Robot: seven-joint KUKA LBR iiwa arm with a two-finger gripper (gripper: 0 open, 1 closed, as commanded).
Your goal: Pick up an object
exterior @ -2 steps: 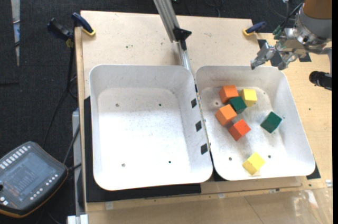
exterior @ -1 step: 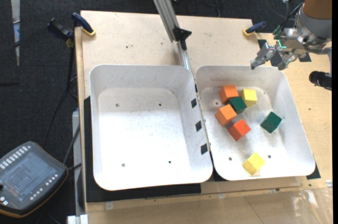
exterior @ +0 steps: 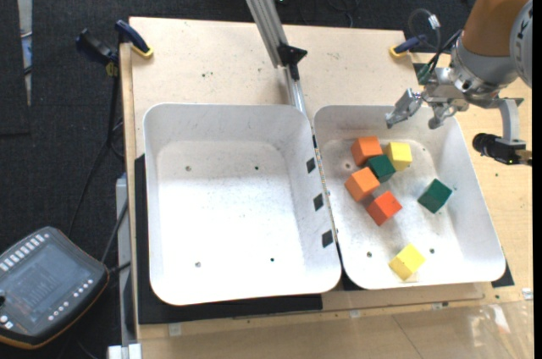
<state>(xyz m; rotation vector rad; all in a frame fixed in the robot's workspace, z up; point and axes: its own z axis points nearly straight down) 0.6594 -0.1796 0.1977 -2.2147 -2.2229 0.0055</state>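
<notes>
Arm (exterior: 500,19) cut off by right edge above the orange band, pendant (exterior: 47,285) clipped at bottom-left, green block (exterior: 382,168) partly hidden among orange ones (exterior: 366,151).

Orange-banded arm (exterior: 500,19), seemingly grey metal wrist

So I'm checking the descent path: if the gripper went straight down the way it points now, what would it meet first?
Probably bare floor of the right bin near its back wall: the open gripper hangs there, apart from the blocks. The yellow block lies nearest, though depth is unclear.
</notes>
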